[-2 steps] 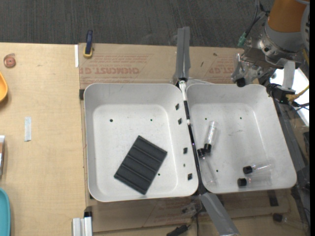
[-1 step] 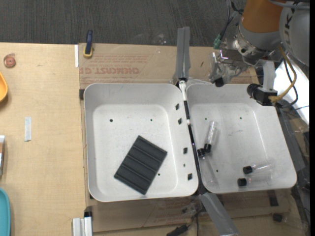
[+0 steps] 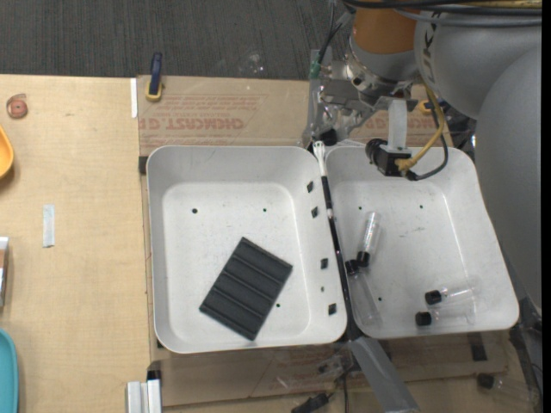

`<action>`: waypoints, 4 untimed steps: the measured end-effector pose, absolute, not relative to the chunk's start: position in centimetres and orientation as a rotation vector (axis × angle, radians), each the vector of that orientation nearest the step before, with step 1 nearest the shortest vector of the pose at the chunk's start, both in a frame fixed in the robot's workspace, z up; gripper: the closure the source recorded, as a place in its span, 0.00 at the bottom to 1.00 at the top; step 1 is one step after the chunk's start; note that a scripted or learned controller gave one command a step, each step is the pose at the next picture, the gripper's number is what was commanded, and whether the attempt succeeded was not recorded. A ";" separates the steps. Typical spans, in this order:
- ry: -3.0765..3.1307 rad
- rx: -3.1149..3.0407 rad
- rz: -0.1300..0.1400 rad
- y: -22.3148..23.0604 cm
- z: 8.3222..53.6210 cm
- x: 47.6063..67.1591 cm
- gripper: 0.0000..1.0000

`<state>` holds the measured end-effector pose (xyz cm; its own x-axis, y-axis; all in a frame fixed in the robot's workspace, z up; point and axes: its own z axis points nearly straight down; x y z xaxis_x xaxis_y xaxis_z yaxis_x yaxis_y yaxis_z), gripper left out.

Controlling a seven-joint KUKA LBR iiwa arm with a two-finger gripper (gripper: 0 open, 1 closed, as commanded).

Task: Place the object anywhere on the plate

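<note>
Starting at the near edge, two clear vials with black caps (image 3: 443, 299) lie in the right bin's (image 3: 482, 231) front corner. A third clear vial (image 3: 366, 241) lies closer to the divider. Over in the left bin (image 3: 172, 188) sits a dark ribbed plate (image 3: 247, 287), tilted, nothing on it. Further back, the gripper (image 3: 331, 132) hangs over the bins' far rim; can't tell whether it's open or closed.

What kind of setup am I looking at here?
Likely a robotics lab test bench: two white bins side by side, a grey arm with cabling overhead, clear vials and a dark ribbed plate as props.
</note>
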<state>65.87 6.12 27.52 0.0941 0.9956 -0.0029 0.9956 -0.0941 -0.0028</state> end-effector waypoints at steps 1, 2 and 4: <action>-1.990 -2.431 0.007 12.5 28.4 64.7 1.00; -2.383 -2.045 0.006 10.5 31.6 59.1 1.00; -2.766 -1.486 0.004 17.7 31.1 54.0 1.00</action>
<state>53.96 17.70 31.09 -0.5520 0.8338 -0.0002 0.8338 0.5520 -0.0030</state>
